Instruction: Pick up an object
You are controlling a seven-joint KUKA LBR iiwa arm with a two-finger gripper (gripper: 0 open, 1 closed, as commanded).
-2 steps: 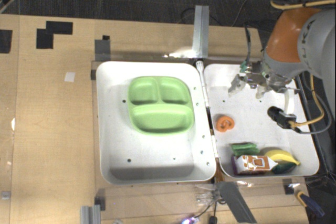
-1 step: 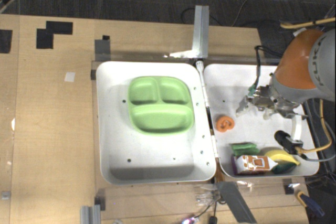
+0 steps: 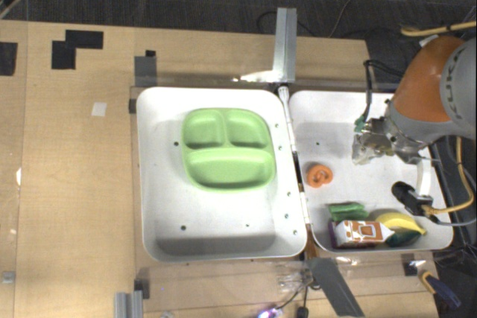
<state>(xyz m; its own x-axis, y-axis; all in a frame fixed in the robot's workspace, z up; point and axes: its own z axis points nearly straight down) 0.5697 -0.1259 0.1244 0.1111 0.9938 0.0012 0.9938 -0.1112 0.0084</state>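
Pale wooden bench [image 3: 74,182], two shallow white bins | gripper [image 3: 367,145] over right bin [image 3: 328,112], jaw state could not be told | small round orange object [image 3: 320,175] near divider: probably light, stiff; grasp across its width.

Small orange round object [image 3: 320,175] near my right bin's left wall, green packet [image 3: 347,210] below it, brown-and-white carton [image 3: 360,233] lying flat at the near edge, yellow banana [image 3: 398,223] just beside it, touching
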